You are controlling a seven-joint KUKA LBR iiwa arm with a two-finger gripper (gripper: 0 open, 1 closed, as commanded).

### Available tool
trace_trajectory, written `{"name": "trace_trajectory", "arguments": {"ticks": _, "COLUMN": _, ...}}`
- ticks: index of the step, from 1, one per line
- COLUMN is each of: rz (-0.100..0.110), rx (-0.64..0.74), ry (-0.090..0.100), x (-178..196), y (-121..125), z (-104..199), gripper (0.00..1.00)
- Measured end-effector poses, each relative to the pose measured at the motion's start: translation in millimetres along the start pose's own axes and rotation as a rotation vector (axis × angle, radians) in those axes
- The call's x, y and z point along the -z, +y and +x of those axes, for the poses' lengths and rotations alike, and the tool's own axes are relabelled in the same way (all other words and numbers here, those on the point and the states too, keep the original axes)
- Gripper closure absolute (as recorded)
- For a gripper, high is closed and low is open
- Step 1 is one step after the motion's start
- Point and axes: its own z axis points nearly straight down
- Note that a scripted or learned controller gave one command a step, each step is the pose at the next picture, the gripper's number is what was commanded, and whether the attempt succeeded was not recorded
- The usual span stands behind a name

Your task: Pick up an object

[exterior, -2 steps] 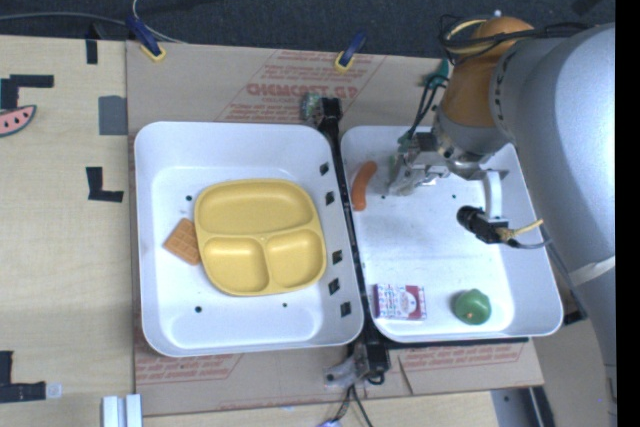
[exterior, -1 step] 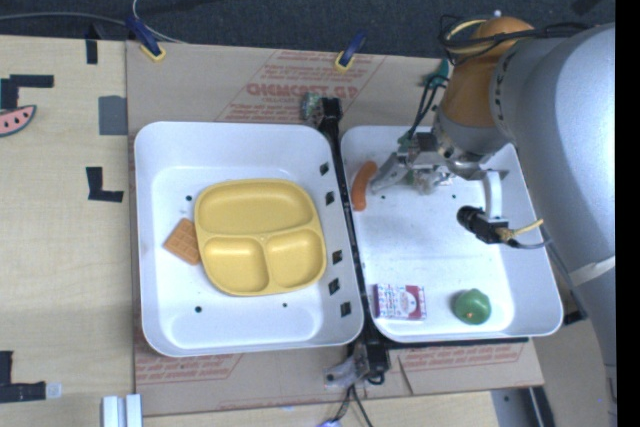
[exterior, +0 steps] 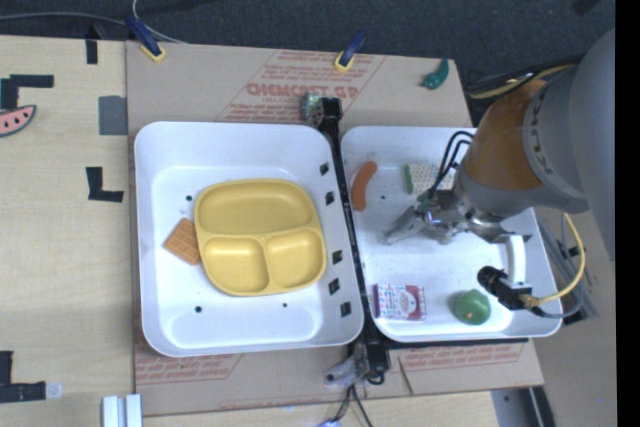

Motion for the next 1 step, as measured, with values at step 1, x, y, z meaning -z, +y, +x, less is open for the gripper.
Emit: {"name": "trace_trajectory", "arguments": {"ticks": 1, "rz": -0.004, "rx": -0.001, "ry": -0.003, "x": 9.8, "y": 0.8, "z": -1.0, "gripper": 1.0}}
